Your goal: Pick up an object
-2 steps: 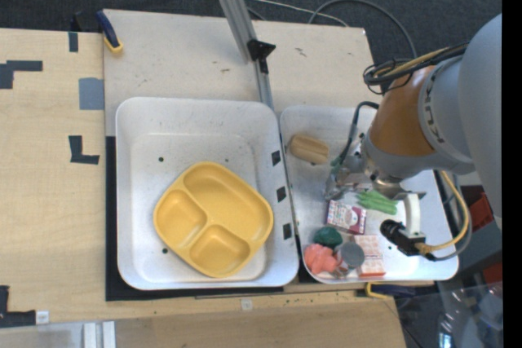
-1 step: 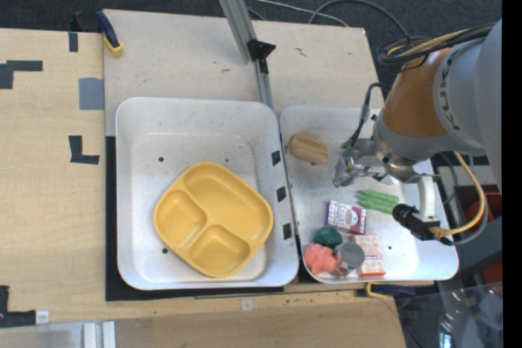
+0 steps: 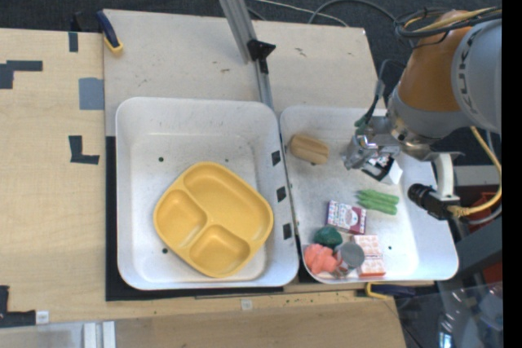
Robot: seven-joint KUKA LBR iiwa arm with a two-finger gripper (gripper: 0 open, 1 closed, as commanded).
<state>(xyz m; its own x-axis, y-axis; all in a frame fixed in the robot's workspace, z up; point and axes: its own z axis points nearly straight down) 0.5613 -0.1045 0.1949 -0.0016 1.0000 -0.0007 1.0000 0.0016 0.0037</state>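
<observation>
Object candidates, camera view: a tan bread roll, a green bean pod and a pink carton lay in the right bin
Gripper: hung over the right bin between roll and pod; open or closed could not be told
Risk: fingers landing on bare floor between items, closing on nothing
Risk, cluster: carton, green and pink toys crowded together, so a double pick seemed likely
Roll appearance: smooth, rounded, lying alone
</observation>
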